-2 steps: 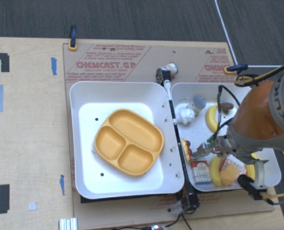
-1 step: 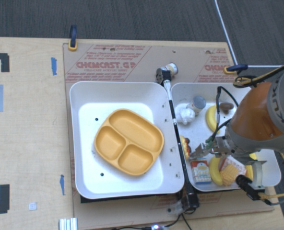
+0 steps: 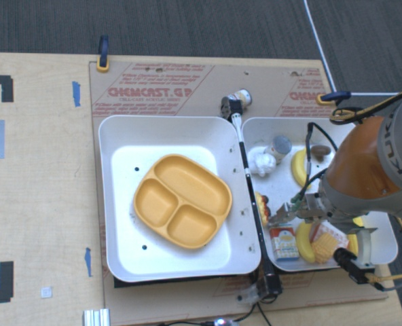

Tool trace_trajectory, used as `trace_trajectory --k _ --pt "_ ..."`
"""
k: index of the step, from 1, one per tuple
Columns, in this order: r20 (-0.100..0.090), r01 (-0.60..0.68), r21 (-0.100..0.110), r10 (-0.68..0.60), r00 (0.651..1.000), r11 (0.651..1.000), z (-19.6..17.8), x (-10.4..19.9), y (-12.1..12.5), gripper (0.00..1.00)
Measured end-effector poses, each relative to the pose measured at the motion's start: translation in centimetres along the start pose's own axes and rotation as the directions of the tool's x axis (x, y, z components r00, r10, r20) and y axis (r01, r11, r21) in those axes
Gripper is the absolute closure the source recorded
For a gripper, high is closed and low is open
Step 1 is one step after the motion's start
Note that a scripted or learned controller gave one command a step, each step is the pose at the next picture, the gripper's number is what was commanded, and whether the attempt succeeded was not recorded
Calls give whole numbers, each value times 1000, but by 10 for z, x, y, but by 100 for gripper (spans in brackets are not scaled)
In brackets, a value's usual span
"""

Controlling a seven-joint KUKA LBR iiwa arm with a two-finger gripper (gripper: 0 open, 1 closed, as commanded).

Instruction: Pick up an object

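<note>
The right bin [image 3: 384,250] holds several small items. Among them are a white crumpled piece [image 3: 261,159], a grey cup [image 3: 280,145], a yellow banana-like fruit [image 3: 299,167] and a small carton with a red label [image 3: 284,242]. A yellow piece [image 3: 306,244] and a striped packet [image 3: 328,236] lie next to the carton. My gripper [image 3: 286,212] hangs low over the left half of this bin, just above the carton. The grey arm and its orange band [image 3: 357,165] hide the bin's middle.
A yellow divided plate [image 3: 182,200] lies in the left bin [image 3: 119,182]. A black divider rail [image 3: 250,182] runs between the bins. Clamps [image 3: 103,51] and cables [image 3: 337,114] sit at the board's far edge.
</note>
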State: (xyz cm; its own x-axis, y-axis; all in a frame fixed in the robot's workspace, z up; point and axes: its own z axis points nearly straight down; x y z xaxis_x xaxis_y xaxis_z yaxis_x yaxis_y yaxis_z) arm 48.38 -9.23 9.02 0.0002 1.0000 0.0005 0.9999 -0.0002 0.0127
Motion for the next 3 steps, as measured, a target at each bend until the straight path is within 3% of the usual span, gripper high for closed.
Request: trace_trajectory --k 1,2,3 --pt "6 -1 -9 1 1000 1000 -11 -1 2 100" --pt "0 2 11 -2 1000 1000 -95 40 -2 100" --pt "2 0 11 0 1000 1000 -94 1 -3 100"
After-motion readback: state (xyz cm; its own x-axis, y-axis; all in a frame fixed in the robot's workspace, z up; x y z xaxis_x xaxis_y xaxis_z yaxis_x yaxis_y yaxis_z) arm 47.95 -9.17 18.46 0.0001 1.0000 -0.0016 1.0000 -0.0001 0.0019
